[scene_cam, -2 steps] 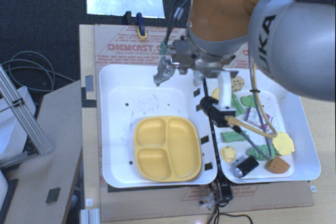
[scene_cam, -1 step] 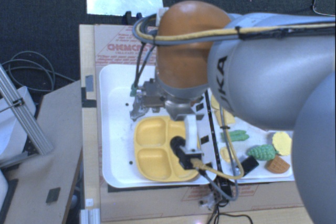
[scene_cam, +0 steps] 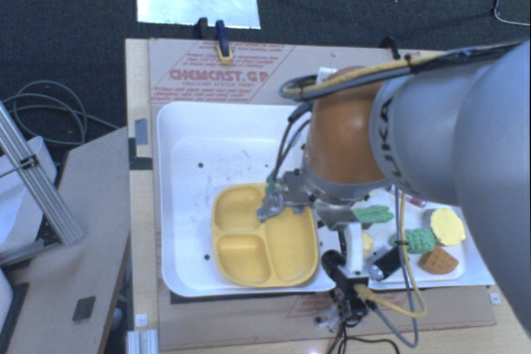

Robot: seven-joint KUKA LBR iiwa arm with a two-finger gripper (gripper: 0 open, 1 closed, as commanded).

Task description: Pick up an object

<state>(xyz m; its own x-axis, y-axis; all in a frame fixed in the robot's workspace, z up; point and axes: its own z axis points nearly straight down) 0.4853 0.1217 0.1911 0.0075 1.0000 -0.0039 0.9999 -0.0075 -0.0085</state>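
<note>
A yellow divided plate (scene_cam: 264, 244) lies in the left white bin (scene_cam: 187, 178), toward its front right. My gripper (scene_cam: 272, 203) hangs low over the plate's back right rim, at the edge of the top compartment, and looks to be touching or just above it. The arm's orange band (scene_cam: 344, 137) and grey body hide the divide between the two bins. In the right bin (scene_cam: 465, 273) lie a green toy (scene_cam: 371, 214), a green knobbly toy (scene_cam: 419, 240), a yellow round piece (scene_cam: 448, 225) and a brown piece (scene_cam: 438, 261).
A cardboard sheet (scene_cam: 220, 75) with red print lies under the bins at the back. Cables (scene_cam: 373, 307) hang over the front edge of the bench. A grey stand (scene_cam: 37, 178) sits off to the left.
</note>
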